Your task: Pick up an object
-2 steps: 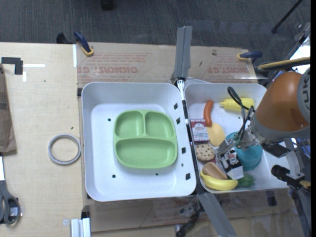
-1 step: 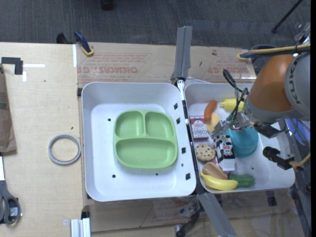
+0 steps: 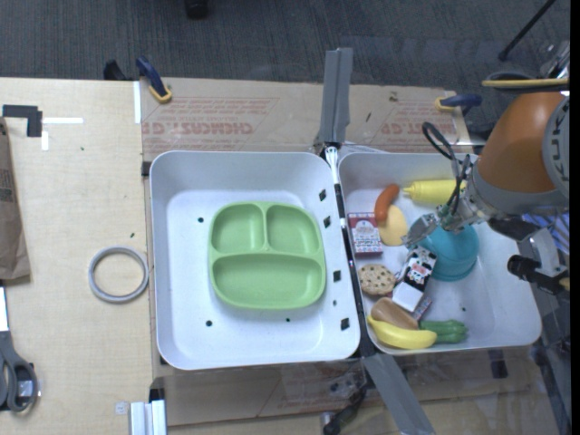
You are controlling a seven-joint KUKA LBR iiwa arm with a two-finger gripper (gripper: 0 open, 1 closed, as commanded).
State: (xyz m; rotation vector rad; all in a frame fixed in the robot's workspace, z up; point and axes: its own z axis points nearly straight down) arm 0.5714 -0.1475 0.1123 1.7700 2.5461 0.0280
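The right bin holds several small items: a teal cup-like thing, a black-and-white carton, a cookie, a red box, a pale yellow fruit, an orange carrot, a yellow mustard bottle, a banana, a bread roll and a green vegetable. My gripper hangs low over the bin, at the upper left rim of the teal thing. The wrist hides part of that thing.
The left bin holds a green divided plate. A grey upright post stands behind the seam between the bins. On the bench to the left lie a tape ring and a brown bag.
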